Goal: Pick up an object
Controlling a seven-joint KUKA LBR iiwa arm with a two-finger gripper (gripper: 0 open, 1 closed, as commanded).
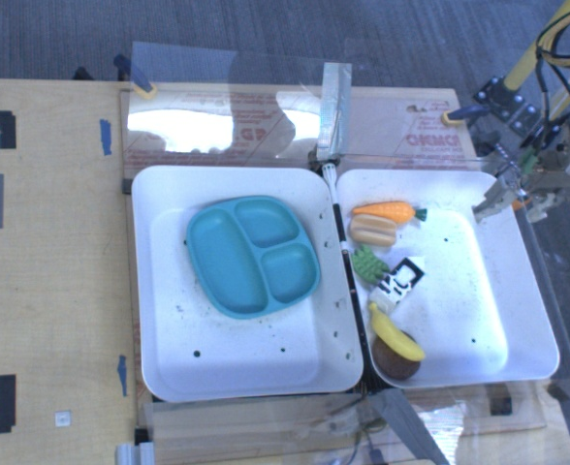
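Several small objects lie along the left side of the right bin [489, 347]. An orange carrot [384, 210] is farthest back, with a tan hot dog bun [372, 230] just in front of it. Then come a green leafy toy [367, 263] and a black-and-white block [400, 279]. A yellow banana [395, 334] rests on a brown round piece [394, 363] at the front left corner. My gripper [503, 194] hangs over the bin's back right edge, well apart from all of them, with nothing seen in it.
The left bin [169, 356] holds a blue divided plate [254, 255]. A clear plastic sheet and a metal bar [333, 114] stand behind the bins. Yellow and black cables [547, 37] trail at the upper right. The right bin's middle and right floor is bare white.
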